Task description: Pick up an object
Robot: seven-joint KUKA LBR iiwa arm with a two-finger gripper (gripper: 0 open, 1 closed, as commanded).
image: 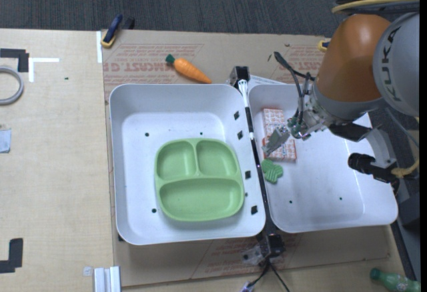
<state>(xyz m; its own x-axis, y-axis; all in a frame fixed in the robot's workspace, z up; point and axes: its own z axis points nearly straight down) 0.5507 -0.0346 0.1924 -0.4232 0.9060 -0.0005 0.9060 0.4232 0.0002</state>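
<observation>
Pincer (279, 144) lowered into the right bin (347, 207), near its left wall, over a red-and-white patterned packet (275, 125); whether its fingers are spread or closed cannot be told. A small green ridged object (272, 171) lies just below the packet, beside the wall between the bins. Left bin (133, 171) holds a green divided plate (199, 179). On the table (53, 184) behind the bins, a toy carrot (189, 69).

Green bottle (395, 278) cut by corner
</observation>
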